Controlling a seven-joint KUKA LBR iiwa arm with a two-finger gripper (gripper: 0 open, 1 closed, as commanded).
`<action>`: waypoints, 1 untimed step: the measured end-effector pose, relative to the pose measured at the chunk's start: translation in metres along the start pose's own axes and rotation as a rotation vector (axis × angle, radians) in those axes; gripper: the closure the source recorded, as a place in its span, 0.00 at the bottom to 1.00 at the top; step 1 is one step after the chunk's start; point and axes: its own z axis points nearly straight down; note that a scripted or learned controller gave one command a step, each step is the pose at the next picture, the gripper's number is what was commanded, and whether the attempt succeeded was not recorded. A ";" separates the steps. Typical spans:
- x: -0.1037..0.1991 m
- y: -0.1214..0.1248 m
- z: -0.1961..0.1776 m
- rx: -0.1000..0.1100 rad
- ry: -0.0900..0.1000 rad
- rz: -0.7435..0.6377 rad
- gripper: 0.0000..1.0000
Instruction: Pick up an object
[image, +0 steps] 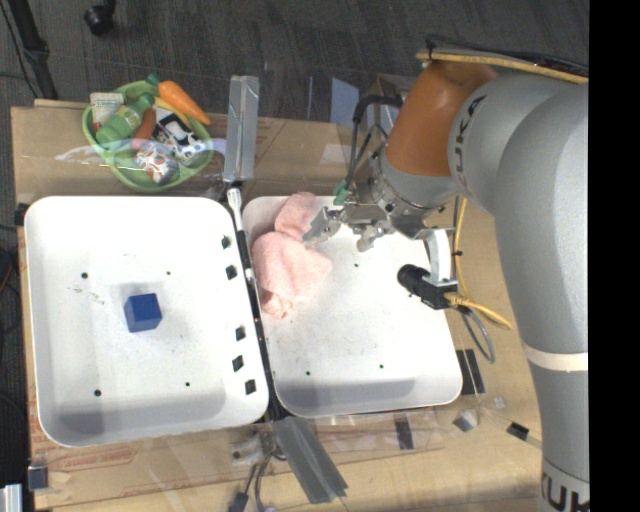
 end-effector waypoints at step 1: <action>-0.004 0.045 0.095 -0.002 -0.001 -0.053 0.00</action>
